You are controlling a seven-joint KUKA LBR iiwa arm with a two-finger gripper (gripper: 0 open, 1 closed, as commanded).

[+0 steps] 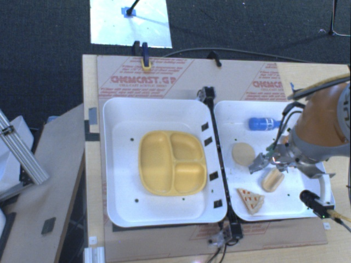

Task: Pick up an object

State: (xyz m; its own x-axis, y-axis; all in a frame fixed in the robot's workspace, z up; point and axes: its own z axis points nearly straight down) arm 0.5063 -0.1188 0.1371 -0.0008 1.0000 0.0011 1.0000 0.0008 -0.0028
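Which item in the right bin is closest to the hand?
The tan bread roll, right beside the hand; the round cookie, pizza slice and blue bottle lie farther off.

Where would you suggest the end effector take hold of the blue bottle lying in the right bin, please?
Probably across the middle of its body. The blue bottle lies on its side, long axis running left to right in the camera view, with bare floor of the right bin in front and behind. Coming straight down, fingers closing across its narrow width, looks best; its round body may roll, so centre the grip.
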